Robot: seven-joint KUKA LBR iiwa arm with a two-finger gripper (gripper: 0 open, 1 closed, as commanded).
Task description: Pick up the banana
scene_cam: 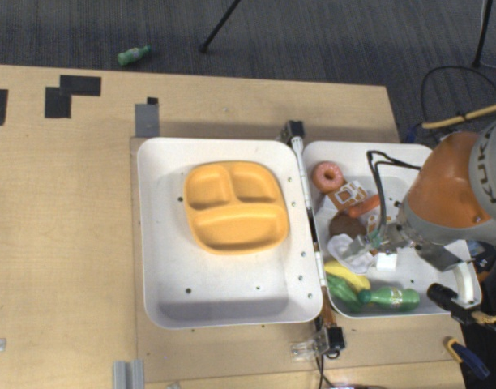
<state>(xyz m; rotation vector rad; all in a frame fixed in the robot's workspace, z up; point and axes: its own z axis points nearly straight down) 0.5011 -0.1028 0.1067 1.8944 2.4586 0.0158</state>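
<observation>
Tray (234,205) in left bin (163,241). Right bin (410,151): donut (327,174) at back, banana (346,276) at front left, bottle (389,298) just right of it. Arm (451,189) over the bin's right side.

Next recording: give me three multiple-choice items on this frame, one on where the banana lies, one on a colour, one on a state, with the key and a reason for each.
1. Where is the banana?
A. On the tray in the left bin
B. In the right bin, near its front edge
C. On the floor beyond the bench

2. What colour is the divided tray?
A. Yellow-orange
B. Blue
C. Black

3. How does the green bottle sit?
A. Standing upright
B. Lying on its side
C. Stacked on the donut

Key:
1 B, the banana lies in the right bin beside the green bottle.
2 A, the tray in the left bin is yellow-orange.
3 B, the bottle's length runs flat along the bin floor, apart from the donut.
</observation>
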